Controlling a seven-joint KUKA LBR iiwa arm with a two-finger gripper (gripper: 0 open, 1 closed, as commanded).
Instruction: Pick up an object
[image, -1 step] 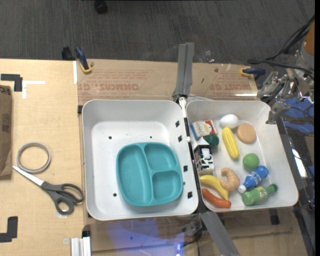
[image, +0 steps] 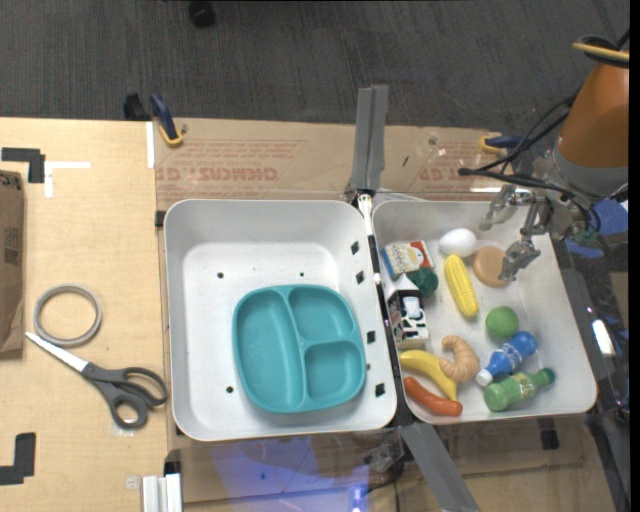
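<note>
Gripper (image: 520, 232) at the upper right of the frame, hanging over the back of the right bin (image: 572, 330); two metal fingers pointing down, spread slightly apart, nothing between them. Arm (image: 598, 115) above it at the right edge, orange band showing, cables trailing alongside.

Just below and left of the fingertips, a tan round disc (image: 489, 266), close to one finger, contact impossible to judge. Left of that, a white egg (image: 458, 242) near the back wall. Below the egg, a yellow corn cob (image: 460, 285) lying lengthwise. Further down, a green ball (image: 502, 322), then a small clear bottle with blue cap (image: 506, 360), and a green bottle (image: 517, 389) at the front right corner. Toward the middle front, a tan curled shrimp-like toy (image: 460, 355), a yellow banana (image: 427, 366), and a red-orange sausage shape (image: 432, 398). Along the left wall of the same bin, a small white and blue carton (image: 405, 258), a dark green item (image: 427, 281), and a black-and-white box (image: 408, 315).

Left bin (image: 200, 300) at centre frame, holding a teal divided plate (image: 298, 347).

Far left on the bench, a roll of tape (image: 67, 313) and grey-handled scissors (image: 105, 382).
</note>
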